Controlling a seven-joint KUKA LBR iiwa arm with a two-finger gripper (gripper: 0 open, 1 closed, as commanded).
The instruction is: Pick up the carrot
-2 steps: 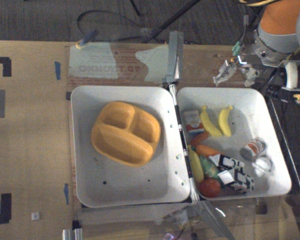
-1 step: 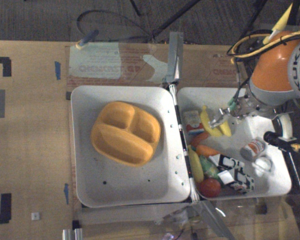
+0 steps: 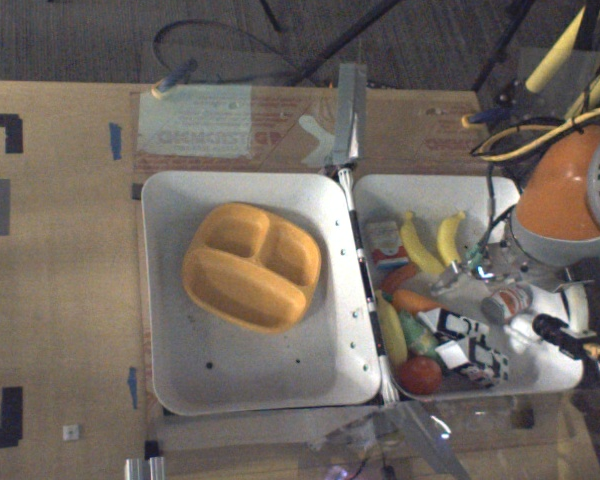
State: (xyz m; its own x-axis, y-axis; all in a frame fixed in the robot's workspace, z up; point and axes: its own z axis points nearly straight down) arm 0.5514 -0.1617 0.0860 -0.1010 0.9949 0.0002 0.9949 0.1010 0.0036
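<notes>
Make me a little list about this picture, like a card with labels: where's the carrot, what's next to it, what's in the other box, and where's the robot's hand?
carrot: lying in the right bin, orange, pointing sideways
near the carrot: two bananas above it, a tomato below it
left bin: holds an orange divided plate
gripper: above the right bin, to the right of the carrot
carrot held: no, it is not between the fingers
arm: grey with an orange band, coming in from the right
</notes>
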